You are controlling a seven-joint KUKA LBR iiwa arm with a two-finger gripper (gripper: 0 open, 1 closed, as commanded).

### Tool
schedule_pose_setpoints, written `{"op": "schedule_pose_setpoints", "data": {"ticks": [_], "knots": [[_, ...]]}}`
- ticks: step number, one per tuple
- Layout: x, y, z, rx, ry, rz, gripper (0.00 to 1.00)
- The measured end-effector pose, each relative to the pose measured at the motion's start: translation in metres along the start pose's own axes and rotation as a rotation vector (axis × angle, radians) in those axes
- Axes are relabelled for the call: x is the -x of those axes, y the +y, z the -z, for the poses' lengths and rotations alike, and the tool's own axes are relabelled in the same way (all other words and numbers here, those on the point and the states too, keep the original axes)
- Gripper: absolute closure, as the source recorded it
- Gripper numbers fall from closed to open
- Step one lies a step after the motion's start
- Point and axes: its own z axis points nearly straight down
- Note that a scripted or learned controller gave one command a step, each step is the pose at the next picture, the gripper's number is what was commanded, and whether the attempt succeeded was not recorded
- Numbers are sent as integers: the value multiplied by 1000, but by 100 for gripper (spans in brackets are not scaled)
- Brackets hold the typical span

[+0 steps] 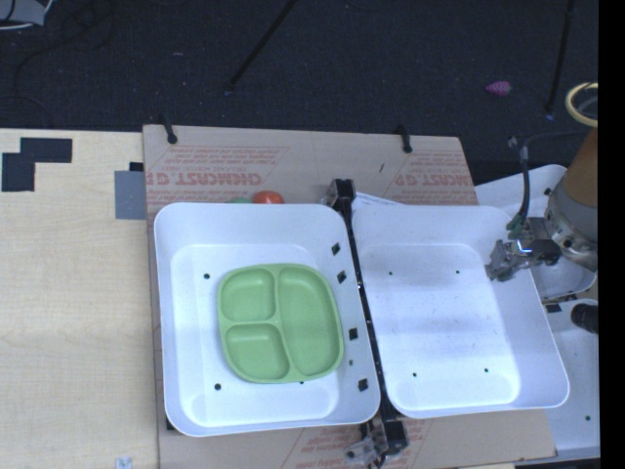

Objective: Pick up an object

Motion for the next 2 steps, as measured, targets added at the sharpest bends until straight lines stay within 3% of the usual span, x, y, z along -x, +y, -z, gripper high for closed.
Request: {"op": "schedule_pose_setpoints", "data": {"ticks": [1,2], "knots": [[0,0,-12,-6,1,-1,100],[-47,-4,-19,-7,4,1,100]]}}
